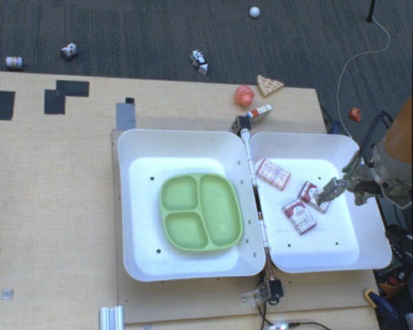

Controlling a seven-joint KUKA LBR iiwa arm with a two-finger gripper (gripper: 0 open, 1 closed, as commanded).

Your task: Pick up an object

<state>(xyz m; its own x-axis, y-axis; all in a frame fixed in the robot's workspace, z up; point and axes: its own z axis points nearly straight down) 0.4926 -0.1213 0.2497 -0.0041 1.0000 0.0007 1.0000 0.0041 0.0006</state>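
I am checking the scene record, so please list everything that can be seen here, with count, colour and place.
bins: 2, white, side by side on the bench
plate: 1, green, three compartments, in the left bin
packets: 3, red and white, in the right bin
ball: 1, red, on the bench behind the bins
wedge: 1, tan, triangular, at the bench's far edge
tube: 1, red and white, behind the bins' joint
small ball: 1, white, on the dark floor
scraps: about 3, whitish, on the floor, too small to identify
patches: several, dark, on the bench's left part
arm: 1, grey with orange band, from the right
gripper: 1, over the right bin, by one packet
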